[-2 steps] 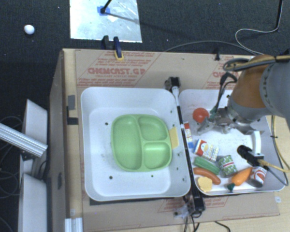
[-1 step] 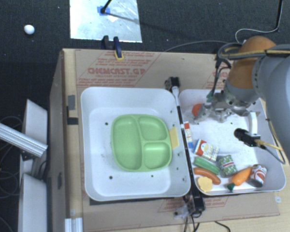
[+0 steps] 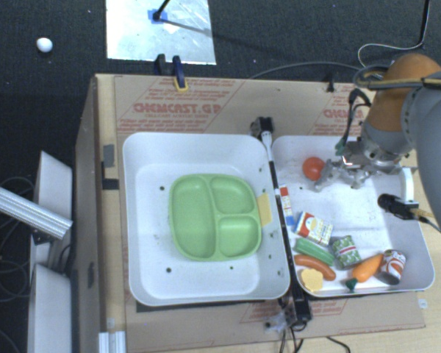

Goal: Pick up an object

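The arm reaches in from the right w/ the gripper [image 3: 343,173] low over the back of the right bin [image 3: 419,271], just right of a red tomato [image 3: 313,168]. The metal fingers look splayed a bit apart w/ nothing between them; exact opening is hard to read at this size. The gripper is near the tomato but not touching it, as far as can be told.

The other objs are clustered at the bin's front: a red-white carton [image 3: 314,228], green pepper [image 3: 314,251], green can [image 3: 345,250], sausage [image 3: 315,264], a yellow piece [image 3: 309,279], carrot [image 3: 366,268] and a second can [image 3: 392,265] at the front-right corner. The left bin [image 3: 143,271] holds a green tray [image 3: 212,217] w/ three compartments.

The tomato looks like the nearest candidate. Prob. a light plastic toy: stiff, smooth, round, so likely to roll or squirt out if pinched off-centre. Best hold would be across its widest part, fingers either side, coming straight down. It sits alone, well apart from the cluster, so there is room for the fingers. The cans would also be stiff and light but they lie in the crowd, touching neighbours, which makes a clean pinch harder. The carton may be softer and could crush under a firm squeeze.
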Robot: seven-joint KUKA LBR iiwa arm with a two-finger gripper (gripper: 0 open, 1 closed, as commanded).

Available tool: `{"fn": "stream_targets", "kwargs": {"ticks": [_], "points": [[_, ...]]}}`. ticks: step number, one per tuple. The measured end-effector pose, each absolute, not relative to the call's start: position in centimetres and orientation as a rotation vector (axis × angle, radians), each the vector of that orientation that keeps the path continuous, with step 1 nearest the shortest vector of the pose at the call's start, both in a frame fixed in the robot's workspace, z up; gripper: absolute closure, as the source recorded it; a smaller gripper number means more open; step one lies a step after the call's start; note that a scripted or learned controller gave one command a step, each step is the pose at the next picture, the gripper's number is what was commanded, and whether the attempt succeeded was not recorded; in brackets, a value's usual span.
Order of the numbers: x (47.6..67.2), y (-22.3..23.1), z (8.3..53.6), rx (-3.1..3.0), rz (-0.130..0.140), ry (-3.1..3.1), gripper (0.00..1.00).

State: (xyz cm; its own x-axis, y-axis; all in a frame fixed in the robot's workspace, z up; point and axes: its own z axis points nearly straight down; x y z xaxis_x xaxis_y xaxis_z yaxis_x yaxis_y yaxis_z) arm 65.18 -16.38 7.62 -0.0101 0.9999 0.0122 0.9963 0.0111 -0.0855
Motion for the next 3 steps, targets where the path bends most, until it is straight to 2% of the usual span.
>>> {"fn": "stream_targets", "kwargs": {"ticks": [1, 2, 3], "points": [[66.0, -16.4, 9.0, -2.198, 0.041, -2.208, 1.0], [67.0, -12.7, 20.2, -2.219, -0.007, -2.233, 1.0], [66.9, -12.8, 20.0, -2.218, -0.003, -2.229, 0.0]]}}
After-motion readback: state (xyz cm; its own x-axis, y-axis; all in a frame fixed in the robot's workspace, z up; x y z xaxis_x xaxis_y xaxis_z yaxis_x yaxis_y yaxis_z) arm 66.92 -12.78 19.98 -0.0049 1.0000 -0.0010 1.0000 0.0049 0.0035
